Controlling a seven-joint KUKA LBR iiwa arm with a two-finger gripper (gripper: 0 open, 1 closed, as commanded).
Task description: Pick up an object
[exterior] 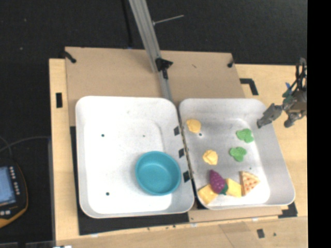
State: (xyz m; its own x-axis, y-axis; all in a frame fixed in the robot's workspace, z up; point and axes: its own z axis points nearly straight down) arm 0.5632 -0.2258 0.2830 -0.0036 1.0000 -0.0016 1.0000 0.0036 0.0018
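Green toys (244,135) sit just inboard of the gripper (278,116), fingers spread and empty; centre over one before descending.

Metal pole (147,32) over bench (129,71) — handheld screen (9,187) far left.

tool (280,115): arm cut off at right | handheld screen (9,190): cropped left

Two white bins sit side by side: the left bin (103,118) holds one blue bowl (158,172). The right bin (269,164) holds seven small pieces: four yellow (193,126), two green (244,135), one purple (217,180), and toward five o'clock one pizza slice (249,182).
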